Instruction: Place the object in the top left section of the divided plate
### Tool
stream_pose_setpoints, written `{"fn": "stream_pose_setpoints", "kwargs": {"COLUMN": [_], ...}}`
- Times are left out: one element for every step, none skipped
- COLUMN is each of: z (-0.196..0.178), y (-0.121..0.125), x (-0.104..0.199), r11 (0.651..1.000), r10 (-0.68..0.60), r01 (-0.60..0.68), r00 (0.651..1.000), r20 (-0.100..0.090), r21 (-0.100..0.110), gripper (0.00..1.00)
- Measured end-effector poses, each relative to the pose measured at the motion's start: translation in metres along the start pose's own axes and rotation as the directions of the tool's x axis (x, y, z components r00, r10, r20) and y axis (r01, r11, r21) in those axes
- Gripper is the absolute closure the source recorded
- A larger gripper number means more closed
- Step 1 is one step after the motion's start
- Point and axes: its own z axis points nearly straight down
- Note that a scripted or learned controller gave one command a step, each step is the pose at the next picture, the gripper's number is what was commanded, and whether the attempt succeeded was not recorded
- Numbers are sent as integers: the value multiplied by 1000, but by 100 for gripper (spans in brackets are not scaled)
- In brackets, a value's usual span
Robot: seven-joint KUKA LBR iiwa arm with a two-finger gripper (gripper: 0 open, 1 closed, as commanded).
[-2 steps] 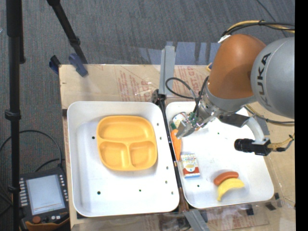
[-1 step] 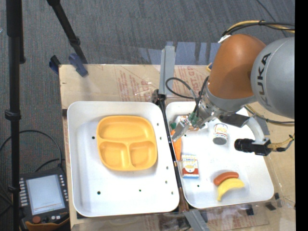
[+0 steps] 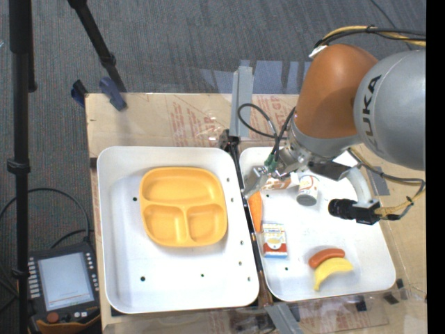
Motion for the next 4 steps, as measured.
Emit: {"fn": "stream_pose_setpoints", "kwargs": {"z": [-9,-16,-23,-36], "y": [-14,-14,-65,-63], "x": [14,11,10,15], "r11": [1000,1000,981,862], "r10": [4,10,196,506], "r01": [-4,-10,-196,-506], "r00": [1000,1000,981,862], "r20": [-1,-3,-1,2], "r21": [2,6,3,3], "gripper": [0,100,100,100]}}
